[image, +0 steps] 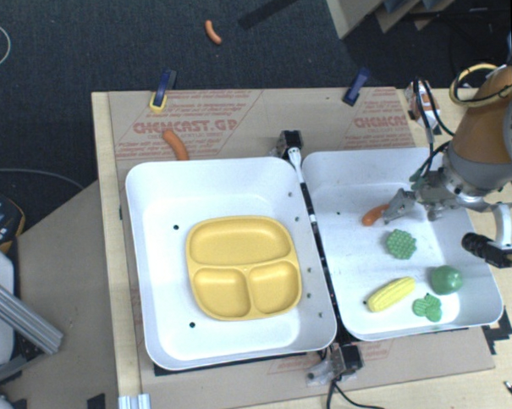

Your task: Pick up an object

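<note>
Carrot (pixel 375 214) lies on the floor of the right bin (pixel 348 183), just beside the gripper (pixel 406 204), which sits low at its right end. From the camera view we cannot tell how far the fingers are parted, nor whether they touch the carrot. We judge the approach done; grasp and lift remain. Corn (pixel 389 294), two green pieces (pixel 401 243) (pixel 427 307) and a green ball (pixel 446 278) lie nearer us. The left bin (pixel 156 246) bears a yellow tray (pixel 242 266).
</note>
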`<state>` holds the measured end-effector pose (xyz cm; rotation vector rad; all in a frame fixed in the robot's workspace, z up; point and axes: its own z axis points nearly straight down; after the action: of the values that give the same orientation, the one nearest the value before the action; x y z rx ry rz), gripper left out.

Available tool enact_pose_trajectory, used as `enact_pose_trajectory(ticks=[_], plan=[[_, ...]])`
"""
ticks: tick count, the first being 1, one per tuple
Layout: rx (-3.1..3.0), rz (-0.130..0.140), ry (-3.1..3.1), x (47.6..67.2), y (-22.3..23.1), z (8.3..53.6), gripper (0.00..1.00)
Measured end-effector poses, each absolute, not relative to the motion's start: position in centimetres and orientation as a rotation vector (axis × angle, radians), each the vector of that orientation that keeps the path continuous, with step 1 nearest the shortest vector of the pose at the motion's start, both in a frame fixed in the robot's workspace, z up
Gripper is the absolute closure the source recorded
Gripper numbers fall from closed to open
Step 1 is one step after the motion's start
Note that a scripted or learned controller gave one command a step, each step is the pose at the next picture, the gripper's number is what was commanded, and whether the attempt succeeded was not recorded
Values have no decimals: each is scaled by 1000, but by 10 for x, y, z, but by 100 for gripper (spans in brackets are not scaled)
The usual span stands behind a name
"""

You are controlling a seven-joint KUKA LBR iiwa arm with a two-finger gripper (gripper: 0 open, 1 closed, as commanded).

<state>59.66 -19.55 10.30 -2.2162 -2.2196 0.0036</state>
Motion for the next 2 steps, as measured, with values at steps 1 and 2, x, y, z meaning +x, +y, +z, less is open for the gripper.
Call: enact_pose_trajectory(ticks=[1,2], plan=[[-2218,3,-2220,596,-194,83,0],[-2221,-1,-2224,598,-195,96,100]])
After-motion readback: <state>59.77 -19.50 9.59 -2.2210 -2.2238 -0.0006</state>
